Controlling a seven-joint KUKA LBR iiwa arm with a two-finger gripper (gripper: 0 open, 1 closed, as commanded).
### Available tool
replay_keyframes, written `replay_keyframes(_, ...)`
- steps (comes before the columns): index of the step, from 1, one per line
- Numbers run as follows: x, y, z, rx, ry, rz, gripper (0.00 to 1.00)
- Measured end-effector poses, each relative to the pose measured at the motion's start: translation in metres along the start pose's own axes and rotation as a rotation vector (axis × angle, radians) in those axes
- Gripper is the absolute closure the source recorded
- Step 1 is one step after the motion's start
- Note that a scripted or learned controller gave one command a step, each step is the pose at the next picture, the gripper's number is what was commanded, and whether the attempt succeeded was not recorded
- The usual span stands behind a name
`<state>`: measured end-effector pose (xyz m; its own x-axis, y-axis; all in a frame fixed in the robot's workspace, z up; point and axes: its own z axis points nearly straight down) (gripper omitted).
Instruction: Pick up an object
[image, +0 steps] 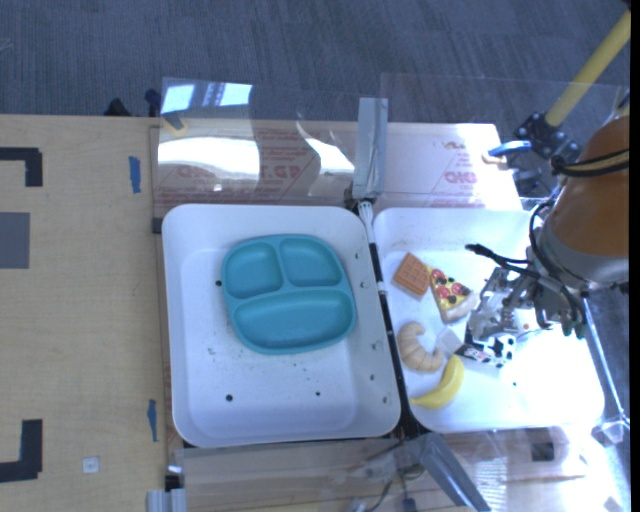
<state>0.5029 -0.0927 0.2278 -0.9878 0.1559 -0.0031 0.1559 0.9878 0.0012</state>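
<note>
The right bin (560, 400) holds several toy foods: a waffle-like orange square (411, 275), a pizza slice (451, 294), a pale croissant (420, 346) and a yellow banana (443, 385). My gripper (487, 330) hangs low over the middle of this bin, just right of the croissant and the pizza slice and above the banana. Its metal parts blur against the bright bin floor. A small dark and white piece (478, 352) lies right under it.
The left bin (190, 390) carries a teal divided plate (289, 292) in its middle. A grey divider (383, 300) separates the two bins. Clear plastic walls stand behind both bins. The wooden bench (75, 300) stretches to the left.
</note>
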Motion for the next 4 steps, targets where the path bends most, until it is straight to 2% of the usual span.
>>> replay_keyframes(1, 0.027, 0.033, 0.028, -0.001, 0.0, -0.476, 1.0)
replay_keyframes(2, 0.002, 0.077, -0.008, 0.0, -0.007, -1.17, 1.0)
replay_keyframes(3, 0.02, 0.121, -0.007, -0.001, -0.007, -1.797, 1.0)
replay_keyframes(4, 0.036, 0.088, -0.018, -0.003, -0.004, -2.725, 1.0)
